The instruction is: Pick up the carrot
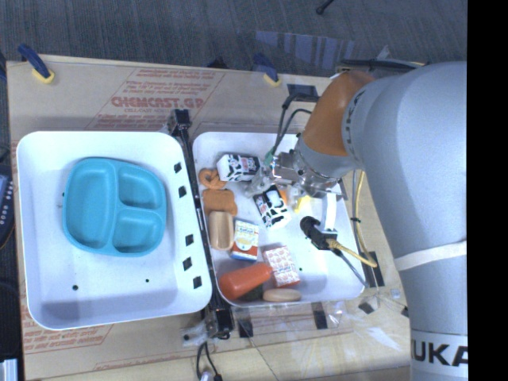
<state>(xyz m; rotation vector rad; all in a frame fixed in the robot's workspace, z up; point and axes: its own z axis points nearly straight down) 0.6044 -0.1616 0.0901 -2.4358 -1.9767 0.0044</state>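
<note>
Gripper (pixel 287 182) is hanging low in the right bin (pixel 337 272) among the clutter, just beside a cow-patterned toy (pixel 272 206); its state I cannot tell. Well apart, the carrot (pixel 244 280) is lying at the bin's near edge, touching a small carton (pixel 282 265).

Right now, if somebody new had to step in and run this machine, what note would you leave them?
Claw: low over the upper part of the right bin, among the toys near a black-and-white cow figure. I cannot tell whether it is open or shut, and nothing shows in its grip.
Carrot: lying at the near end of the right bin, beside a small patterned box.
Left bin: holds a blue divided tray.
Done: nothing yet.
Left: move to the carrot, grasp it, lift.
</note>
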